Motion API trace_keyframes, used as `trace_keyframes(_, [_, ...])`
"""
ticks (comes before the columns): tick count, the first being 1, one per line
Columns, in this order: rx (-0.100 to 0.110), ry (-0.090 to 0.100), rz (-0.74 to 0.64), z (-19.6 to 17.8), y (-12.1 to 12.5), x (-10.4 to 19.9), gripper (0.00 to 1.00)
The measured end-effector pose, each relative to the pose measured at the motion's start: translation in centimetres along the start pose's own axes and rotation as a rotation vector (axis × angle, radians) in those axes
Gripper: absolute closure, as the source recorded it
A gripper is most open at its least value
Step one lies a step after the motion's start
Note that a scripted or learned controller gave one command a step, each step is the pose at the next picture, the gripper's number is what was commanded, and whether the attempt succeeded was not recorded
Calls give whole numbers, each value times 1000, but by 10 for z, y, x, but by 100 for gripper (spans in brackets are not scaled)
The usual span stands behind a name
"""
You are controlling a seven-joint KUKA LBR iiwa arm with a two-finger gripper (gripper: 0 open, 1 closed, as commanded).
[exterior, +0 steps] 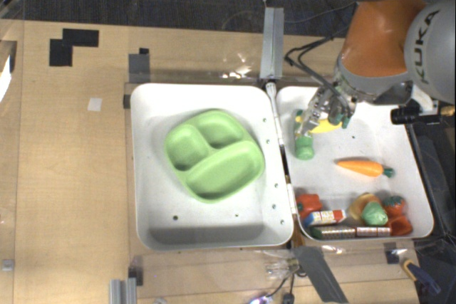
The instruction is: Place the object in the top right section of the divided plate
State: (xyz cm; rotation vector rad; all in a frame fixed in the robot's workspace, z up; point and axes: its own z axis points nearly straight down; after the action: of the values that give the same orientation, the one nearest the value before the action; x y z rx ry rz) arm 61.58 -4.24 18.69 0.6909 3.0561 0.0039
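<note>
Your gripper (319,117) hangs low over the upper left of the right bin (417,174), just above a small cluster of toys: a yellow piece (326,127) directly under the wrist and a green piece (305,148) just below and left of it. Whether the jaws are apart or closed on anything, I cannot tell; the wrist hides them.

Judging by position, the yellow piece is the likely object. It sits in the right bin, touching or nearly touching the gripper, not visibly lifted.

The divided plate (214,153), green, lies in the left bin (153,210), rotated at an angle, so its two small sections face up and away. The top right section (219,127) looks bare; the task appears to be at the pickup stage.

An orange carrot (362,167) lies well apart to the right; a pile of mixed toys (353,213) crowds the bin's lower edge.

Watch the bin walls between pickup and plate when you carry across.
</note>
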Motion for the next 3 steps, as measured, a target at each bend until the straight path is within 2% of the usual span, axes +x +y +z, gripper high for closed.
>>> trace_keyframes(1, [-1, -2, -77, -106, 24, 21, 100])
trace_keyframes(2, [-1, -1, -342, -70, 52, -19, 100])
trace_keyframes(3, [0, 2, -510, -39, -14, 92, 100])
